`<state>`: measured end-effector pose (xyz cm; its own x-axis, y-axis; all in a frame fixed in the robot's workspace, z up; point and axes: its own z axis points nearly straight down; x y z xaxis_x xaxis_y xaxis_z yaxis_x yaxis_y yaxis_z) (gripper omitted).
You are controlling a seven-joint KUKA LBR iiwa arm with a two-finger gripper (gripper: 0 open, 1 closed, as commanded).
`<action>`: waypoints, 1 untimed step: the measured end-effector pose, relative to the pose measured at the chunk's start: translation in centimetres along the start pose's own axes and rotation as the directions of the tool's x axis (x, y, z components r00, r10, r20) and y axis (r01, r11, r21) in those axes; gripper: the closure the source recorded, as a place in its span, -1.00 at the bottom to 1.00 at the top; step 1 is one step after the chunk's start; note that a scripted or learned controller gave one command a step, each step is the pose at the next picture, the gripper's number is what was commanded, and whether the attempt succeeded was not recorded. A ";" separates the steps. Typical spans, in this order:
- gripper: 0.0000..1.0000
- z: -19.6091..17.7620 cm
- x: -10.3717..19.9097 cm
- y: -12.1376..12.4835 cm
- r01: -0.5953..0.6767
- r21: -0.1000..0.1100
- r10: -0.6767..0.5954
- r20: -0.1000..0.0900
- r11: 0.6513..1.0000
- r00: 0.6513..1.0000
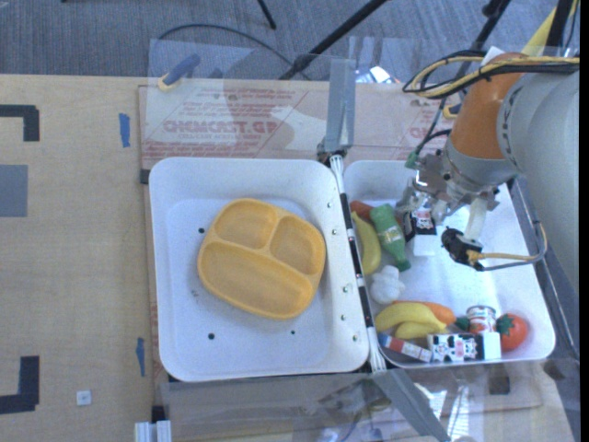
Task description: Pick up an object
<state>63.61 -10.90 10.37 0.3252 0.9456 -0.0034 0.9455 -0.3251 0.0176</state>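
My gripper hangs low in the upper left part of the right bin, below the orange band of the arm. It sits just right of a green bottle, close to it or touching it; I cannot tell which. A yellow banana-shaped piece lies left of the bottle, with a red piece above it. A white lumpy object rests below the bottle.
Along the right bin's front lie bananas, an orange carrot, a small can, a tomato, a cow-patterned carton and a red pen. A yellow divided plate lies in the left bin.
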 end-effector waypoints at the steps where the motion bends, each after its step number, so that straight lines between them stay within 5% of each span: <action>1: 1.00 -11.5 8.3 0.5 -0.384 0.019 0.384 0.006 0.923 0.923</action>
